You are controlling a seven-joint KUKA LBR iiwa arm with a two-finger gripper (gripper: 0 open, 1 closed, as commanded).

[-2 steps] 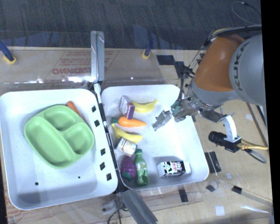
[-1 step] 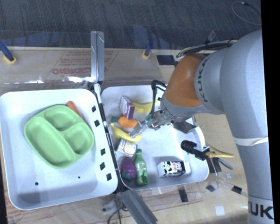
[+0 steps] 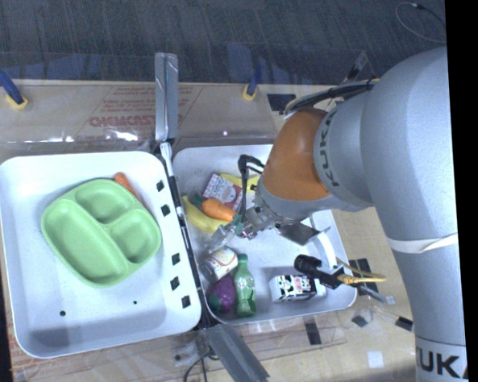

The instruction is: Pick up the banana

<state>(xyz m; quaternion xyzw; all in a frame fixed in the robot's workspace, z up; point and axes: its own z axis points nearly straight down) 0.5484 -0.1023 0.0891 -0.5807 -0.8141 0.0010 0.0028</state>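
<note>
Nearest the camera, along the front wall of the right bin (image 3: 269,255), stand a green bottle (image 3: 243,284), a purple fruit (image 3: 222,294) touching it, and a cow-patterned box (image 3: 293,286) a little apart. Just behind the bottle lies a small pale tub (image 3: 221,262).

Further in, the tool (image 3: 247,224) hangs low over the middle of the bin, under the arm's orange band (image 3: 298,162). I cannot tell from this angle whether it is open or closed, and nothing can be seen in its hold.

The banana (image 3: 198,219) lies beside it on the camera's left, close against the bin's left wall. An orange carrot (image 3: 218,210) rests on or against its inner side, between the banana and the tool. Behind them sits a printed packet (image 3: 221,186).

The risks, as I judge them, come from this crowding. The carrot is closer to the tool than the banana is, so a closing grasp could take the carrot, or both at once. The wall leaves little room on the banana's far side, so the tool could strike the rim or push the fruit along. A curved, smooth peel could also slip out of a shallow pinch.

Farther left, in the other bin (image 3: 36,307), lies a green divided plate (image 3: 100,231).
</note>
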